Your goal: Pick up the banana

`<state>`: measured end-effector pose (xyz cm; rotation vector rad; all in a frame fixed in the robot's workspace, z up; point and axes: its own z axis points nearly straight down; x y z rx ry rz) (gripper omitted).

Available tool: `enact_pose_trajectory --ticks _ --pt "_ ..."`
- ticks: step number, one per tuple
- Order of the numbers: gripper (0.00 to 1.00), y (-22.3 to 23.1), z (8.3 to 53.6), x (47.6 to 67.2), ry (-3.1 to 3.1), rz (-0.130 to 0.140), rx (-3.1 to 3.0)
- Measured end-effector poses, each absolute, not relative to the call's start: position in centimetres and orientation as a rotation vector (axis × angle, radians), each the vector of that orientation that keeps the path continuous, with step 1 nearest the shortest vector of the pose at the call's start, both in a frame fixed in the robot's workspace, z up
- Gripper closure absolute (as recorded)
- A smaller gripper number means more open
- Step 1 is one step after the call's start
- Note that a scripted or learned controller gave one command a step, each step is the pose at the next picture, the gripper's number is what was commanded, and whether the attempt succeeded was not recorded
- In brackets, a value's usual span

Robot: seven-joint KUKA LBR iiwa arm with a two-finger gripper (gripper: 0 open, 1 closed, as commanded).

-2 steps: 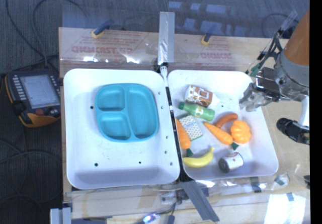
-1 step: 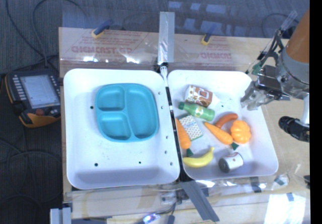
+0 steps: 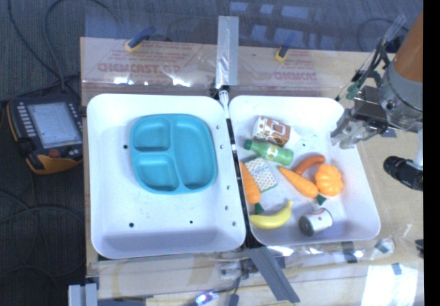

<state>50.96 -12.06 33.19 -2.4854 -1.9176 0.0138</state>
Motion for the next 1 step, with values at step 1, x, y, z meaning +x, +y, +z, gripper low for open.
enact_pose_trajectory --ticks 1 --pt "1.00 -12.03 34.03 51.01 -1.919 0.019 -2.483"
